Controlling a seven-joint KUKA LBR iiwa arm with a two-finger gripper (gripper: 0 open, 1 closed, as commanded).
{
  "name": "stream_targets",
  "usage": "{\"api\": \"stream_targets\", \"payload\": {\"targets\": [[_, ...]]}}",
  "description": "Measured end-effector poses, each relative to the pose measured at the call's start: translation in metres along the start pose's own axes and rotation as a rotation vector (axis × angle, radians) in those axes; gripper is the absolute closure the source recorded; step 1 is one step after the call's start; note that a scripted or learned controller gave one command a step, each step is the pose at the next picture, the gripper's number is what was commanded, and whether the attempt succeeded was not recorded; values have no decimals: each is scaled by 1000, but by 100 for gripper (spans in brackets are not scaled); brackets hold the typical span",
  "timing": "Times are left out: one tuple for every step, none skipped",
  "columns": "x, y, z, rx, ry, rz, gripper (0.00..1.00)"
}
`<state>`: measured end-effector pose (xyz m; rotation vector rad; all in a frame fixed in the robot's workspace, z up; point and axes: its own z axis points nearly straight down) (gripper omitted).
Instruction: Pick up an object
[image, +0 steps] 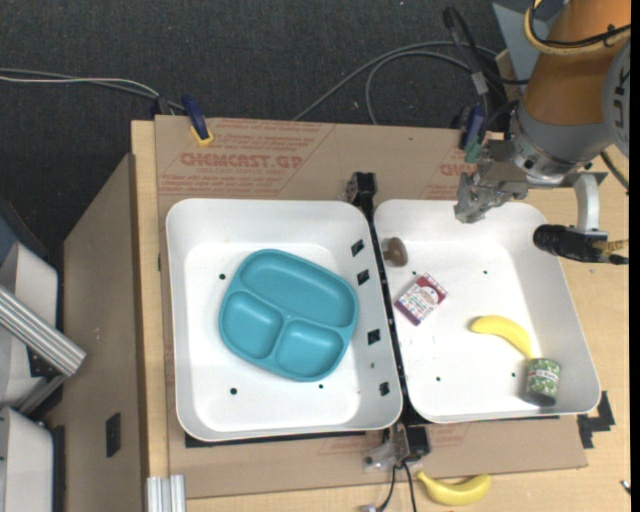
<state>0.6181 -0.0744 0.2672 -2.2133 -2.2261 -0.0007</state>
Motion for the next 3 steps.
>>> {"api": "stream_targets", "payload": {"targets": [[43, -7, 15, 2, 0, 1, 100], [87, -19, 18, 2, 0, 1, 100], [131, -23, 32, 3, 0, 1, 100]]}}
